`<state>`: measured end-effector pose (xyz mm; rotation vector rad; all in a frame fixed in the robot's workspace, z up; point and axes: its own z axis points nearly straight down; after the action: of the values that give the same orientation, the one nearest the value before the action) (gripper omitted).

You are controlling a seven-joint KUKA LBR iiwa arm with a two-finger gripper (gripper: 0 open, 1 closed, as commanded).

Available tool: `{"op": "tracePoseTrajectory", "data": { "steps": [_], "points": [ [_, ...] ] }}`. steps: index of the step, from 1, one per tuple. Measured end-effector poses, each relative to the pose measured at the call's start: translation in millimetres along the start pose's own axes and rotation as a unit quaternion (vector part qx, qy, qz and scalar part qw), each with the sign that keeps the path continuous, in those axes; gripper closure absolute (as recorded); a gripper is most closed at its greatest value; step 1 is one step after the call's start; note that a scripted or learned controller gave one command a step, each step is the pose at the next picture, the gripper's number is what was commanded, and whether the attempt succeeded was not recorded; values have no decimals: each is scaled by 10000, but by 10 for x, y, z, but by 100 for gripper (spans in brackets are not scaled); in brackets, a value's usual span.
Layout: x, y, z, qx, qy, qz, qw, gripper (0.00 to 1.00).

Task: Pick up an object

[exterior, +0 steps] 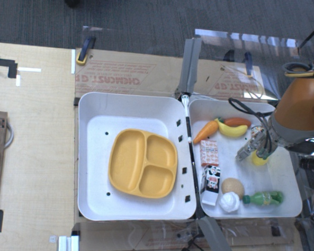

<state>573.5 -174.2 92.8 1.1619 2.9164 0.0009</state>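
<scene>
While the yellow three-compartment plastic plate [143, 163] is lying in the left white bin [94, 113], the arm is working over the right white bin [292, 205], where an orange toy carrot [205, 131], a red-and-white printed packet [209, 152], a black-and-white carton [211, 183] and a yellow toy banana [231, 130] are lying. The gripper [253, 147] is hanging just beside a small yellow rounded piece [259, 159]; its state cannot be told. That piece is probably light, hard and slippery, best pinched across its middle. Reversed lettering on the cardboard [118, 72] behind is reading "CHEMCAST".
</scene>
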Motion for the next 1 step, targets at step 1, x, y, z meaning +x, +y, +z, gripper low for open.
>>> {"op": "tracePoseTrajectory", "data": {
  "steps": [1],
  "points": [
    [-777, 119, -8, -15, -1, 343, 9994, 100]
  ]
}}
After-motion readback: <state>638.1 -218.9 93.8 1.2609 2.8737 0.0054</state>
